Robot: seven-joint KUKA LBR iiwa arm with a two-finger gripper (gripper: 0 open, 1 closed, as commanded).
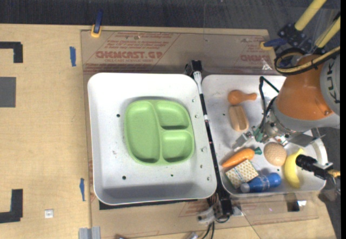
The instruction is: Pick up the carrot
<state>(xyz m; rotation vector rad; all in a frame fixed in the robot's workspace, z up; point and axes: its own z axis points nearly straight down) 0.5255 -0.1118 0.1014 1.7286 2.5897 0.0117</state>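
Camera view had the carrot (238, 157) in the right bin (216, 97), tilted up-right, just down-left of the claw (263, 134); couldn't tell if that was open or shut.

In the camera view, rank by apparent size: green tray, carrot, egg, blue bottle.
1. Green tray, by far largest.
2. Carrot and blue bottle look alike in length; unranked.
3. Egg, smallest.

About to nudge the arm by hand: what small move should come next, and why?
Probably shift the gripper slightly toward the bin's near edge and lower it over the carrot. The carrot lies just beyond the fingertips, not between them, resting against a waffle-patterned block.
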